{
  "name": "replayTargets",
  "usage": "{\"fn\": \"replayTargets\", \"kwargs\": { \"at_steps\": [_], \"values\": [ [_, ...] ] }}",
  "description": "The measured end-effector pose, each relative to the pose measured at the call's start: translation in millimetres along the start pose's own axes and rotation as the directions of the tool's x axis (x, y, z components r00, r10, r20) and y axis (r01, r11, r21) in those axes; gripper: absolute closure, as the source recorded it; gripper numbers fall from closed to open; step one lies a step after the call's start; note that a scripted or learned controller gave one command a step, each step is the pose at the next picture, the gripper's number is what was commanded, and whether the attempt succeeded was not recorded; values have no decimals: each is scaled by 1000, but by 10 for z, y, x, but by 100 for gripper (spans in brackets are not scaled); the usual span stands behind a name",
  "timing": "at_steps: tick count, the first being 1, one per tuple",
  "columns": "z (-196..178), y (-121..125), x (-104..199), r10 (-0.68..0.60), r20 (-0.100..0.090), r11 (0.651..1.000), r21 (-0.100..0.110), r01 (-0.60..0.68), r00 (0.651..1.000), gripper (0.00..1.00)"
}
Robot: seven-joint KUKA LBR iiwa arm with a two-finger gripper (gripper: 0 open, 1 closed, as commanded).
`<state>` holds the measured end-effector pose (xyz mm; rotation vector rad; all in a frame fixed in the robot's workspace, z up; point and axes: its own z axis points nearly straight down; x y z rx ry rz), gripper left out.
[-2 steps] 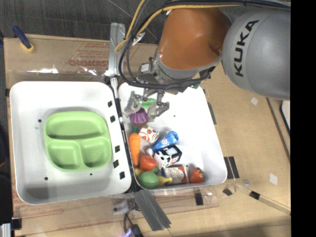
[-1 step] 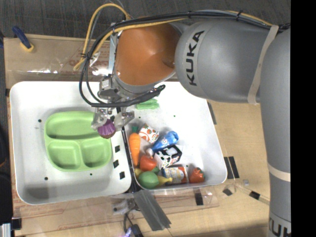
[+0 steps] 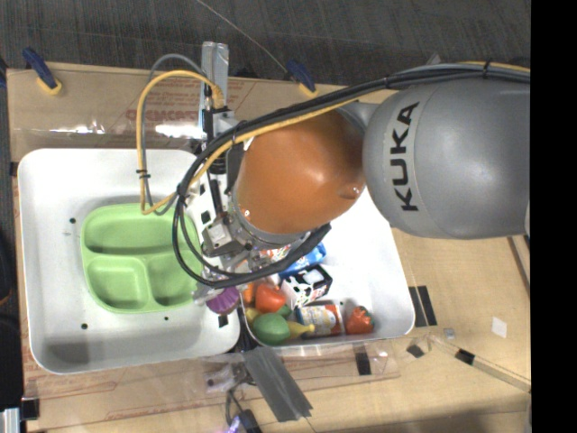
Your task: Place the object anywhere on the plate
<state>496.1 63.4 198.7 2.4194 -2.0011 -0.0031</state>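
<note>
A green plate (image 3: 122,258) with three compartments lies in the left white bin (image 3: 54,242). My arm reaches in from the right, its orange band (image 3: 293,174) over the divide between the bins. The wrist hangs low at the plate's right edge, and my gripper (image 3: 233,269) is mostly hidden under the wrist and cables. A purple object (image 3: 222,299) shows just below the wrist, at the wall between the bins; I cannot tell whether it is held.
The right bin (image 3: 392,269) holds a pile of toy food: an orange piece (image 3: 269,298), a green one (image 3: 270,329), a red one (image 3: 359,319), a small bottle (image 3: 317,317) and a black-and-white carton (image 3: 306,287). Yellow and black cables (image 3: 149,133) loop over the left bin.
</note>
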Motion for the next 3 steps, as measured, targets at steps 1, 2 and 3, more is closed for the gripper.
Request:
{"fn": "replayTargets", "kwargs": {
  "at_steps": [1, 2, 3],
  "values": [
    [74, -992, 82, 143, 2, 990, 2, -143, 990, 100],
    [590, -846, -451, 211, 3, 977, -3, -211, 977, 100],
    [575, -857, -437, 213, 2, 977, 1, -213, 977, 0]
  ]
}}
